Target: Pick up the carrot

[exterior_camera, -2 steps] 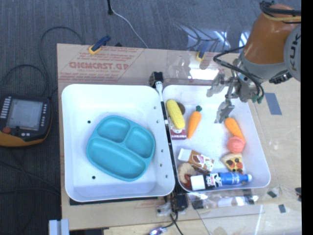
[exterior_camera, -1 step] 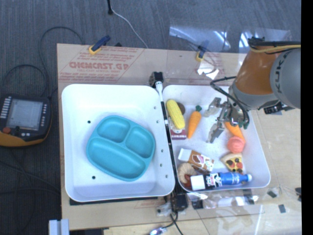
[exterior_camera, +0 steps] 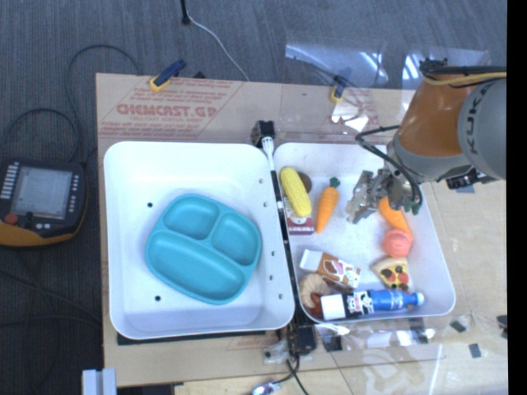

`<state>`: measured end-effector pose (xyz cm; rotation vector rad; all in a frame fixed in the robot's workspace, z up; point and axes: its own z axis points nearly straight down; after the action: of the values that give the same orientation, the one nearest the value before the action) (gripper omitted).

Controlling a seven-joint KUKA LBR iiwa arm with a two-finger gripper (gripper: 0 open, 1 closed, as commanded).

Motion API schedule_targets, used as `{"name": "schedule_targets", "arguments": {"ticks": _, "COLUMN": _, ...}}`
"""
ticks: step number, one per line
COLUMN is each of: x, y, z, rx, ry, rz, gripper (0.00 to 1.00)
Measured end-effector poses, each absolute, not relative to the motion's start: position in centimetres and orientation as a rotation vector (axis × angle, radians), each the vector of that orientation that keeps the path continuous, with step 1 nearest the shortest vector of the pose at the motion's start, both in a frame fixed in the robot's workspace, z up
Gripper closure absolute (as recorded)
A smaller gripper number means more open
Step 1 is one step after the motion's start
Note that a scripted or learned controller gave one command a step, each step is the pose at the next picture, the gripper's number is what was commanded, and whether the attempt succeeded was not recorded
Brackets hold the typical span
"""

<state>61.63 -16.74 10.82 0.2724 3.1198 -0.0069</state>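
An orange carrot (exterior_camera: 326, 207) with a green top lies in the right bin (exterior_camera: 436, 253), pointing toward the front, just right of a yellow corn cob (exterior_camera: 295, 191). My gripper (exterior_camera: 361, 197) hangs over the middle of that bin. It sits a short way right of the carrot and apart from it. Nothing shows in its grasp. A second orange carrot-like piece (exterior_camera: 394, 216) lies just right of the gripper, partly under the wrist.
The right bin also holds a peach-coloured ball (exterior_camera: 397, 243), a pizza slice (exterior_camera: 393, 274), a blue bottle (exterior_camera: 377, 301) and small food toys (exterior_camera: 329, 271) at the front. A blue divided plate (exterior_camera: 204, 247) lies in the left bin (exterior_camera: 132, 171). A teach pendant (exterior_camera: 37, 200) sits off to the left.
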Motion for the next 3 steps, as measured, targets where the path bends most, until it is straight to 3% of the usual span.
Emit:
{"name": "schedule_targets", "arguments": {"ticks": 1, "x": 62.8, "y": -13.2, "z": 18.5, "rx": 1.359, "ry": 2.826, "rz": -0.002, "gripper": 1.0}}
{"name": "schedule_targets", "arguments": {"ticks": 2, "x": 55.0, "y": -11.8, "z": 9.3, "rx": 1.497, "ry": 2.75, "rz": 0.003, "gripper": 1.0}}
{"name": "schedule_targets", "arguments": {"ticks": 3, "x": 54.4, "y": -5.7, "z": 18.5, "rx": 1.85, "ry": 2.535, "rz": 0.001, "gripper": 1.0}}
